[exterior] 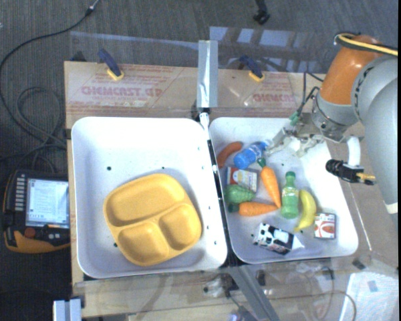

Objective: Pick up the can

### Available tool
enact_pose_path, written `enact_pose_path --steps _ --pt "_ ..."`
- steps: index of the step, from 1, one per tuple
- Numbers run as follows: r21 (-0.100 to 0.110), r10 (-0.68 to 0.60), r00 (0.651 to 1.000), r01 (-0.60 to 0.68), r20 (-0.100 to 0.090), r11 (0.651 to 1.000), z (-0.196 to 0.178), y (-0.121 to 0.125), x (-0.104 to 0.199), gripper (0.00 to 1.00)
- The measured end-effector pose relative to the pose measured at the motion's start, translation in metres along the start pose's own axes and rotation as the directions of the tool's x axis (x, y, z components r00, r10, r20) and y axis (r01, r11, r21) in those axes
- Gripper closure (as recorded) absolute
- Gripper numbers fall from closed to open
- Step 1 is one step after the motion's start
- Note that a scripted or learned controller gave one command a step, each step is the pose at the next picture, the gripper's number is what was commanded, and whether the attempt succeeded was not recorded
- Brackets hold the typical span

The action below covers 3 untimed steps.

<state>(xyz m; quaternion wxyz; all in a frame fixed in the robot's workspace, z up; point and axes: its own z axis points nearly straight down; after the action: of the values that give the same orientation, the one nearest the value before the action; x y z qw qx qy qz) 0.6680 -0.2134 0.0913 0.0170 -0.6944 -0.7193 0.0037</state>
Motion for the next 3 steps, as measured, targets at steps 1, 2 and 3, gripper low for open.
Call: enact_pose_path --steps 1,2,3 --pt "0.002 0.027 1.000 -0.027 0.000 1.000 -0.0001 -0.0005 -0.0005 0.00" --pt "0.003 0.040 0.999 -0.040 0.000 0.999 -0.0002 -0.0007 -0.0008 0.00" --pt "-0.018 0.077 0.997 -0.077 0.000 0.997 -0.0003 0.0032 0.0016 0.00"
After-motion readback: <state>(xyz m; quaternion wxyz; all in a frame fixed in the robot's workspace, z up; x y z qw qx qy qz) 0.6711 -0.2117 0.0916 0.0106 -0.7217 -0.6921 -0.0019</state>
